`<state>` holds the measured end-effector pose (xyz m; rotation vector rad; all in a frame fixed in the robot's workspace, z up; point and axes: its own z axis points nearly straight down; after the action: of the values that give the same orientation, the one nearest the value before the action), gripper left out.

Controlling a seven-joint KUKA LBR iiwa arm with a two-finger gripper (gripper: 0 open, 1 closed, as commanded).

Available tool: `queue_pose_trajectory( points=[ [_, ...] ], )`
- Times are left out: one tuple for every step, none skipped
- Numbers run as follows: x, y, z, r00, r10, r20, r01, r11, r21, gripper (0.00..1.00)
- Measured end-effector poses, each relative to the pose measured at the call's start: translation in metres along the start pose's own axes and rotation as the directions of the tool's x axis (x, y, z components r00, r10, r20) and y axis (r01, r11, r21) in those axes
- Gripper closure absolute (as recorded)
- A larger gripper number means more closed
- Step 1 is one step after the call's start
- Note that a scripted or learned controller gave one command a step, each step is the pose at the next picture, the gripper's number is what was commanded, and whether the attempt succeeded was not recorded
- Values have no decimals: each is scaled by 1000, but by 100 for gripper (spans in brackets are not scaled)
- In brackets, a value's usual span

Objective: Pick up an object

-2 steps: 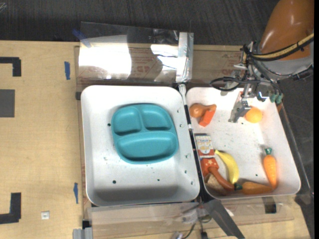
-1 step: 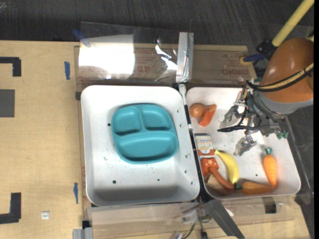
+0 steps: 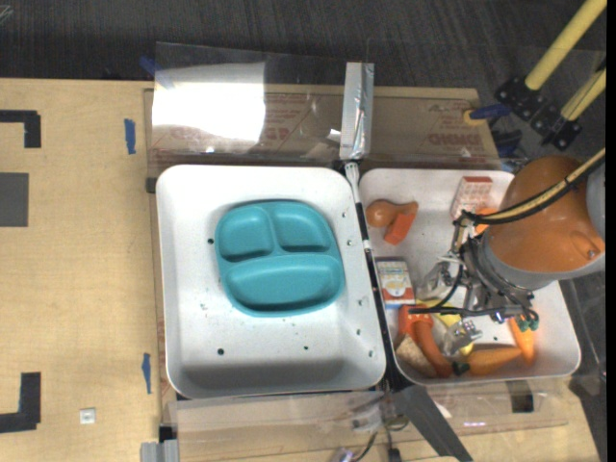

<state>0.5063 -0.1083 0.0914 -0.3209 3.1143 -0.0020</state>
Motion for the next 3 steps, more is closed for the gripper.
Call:
queue_pose_trajectory(
  points=[
    [1, 10, 1, 1000, 18, 6, -18, 1000, 8, 0],
    [-81, -30, -14, 990, 141, 0, -141, 990, 0, 0],
    [10, -34, 2, 981, 192, 2, -192, 981, 2, 0]
  ],
)
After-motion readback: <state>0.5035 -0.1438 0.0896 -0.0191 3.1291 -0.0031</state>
